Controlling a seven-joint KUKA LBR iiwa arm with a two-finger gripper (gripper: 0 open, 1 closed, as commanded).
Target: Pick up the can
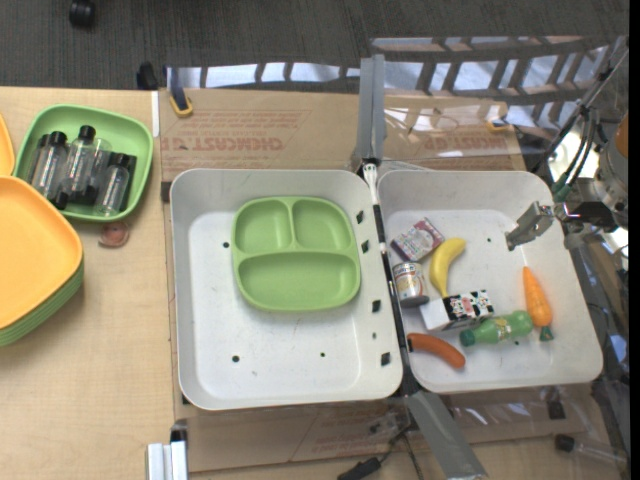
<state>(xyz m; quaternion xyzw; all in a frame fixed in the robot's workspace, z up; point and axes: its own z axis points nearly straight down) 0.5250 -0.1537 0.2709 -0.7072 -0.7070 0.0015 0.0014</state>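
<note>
Camera view: can (408,282) stands upright at right bin's (585,358) left wall, beside banana (446,262). End effector (527,227) hovers well apart; can lies toward its 8 o'clock. Opening: cannot tell; nothing held.

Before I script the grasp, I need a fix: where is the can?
The can stands in the right bin near its left wall, just left of the banana, below the purple packet.
</note>
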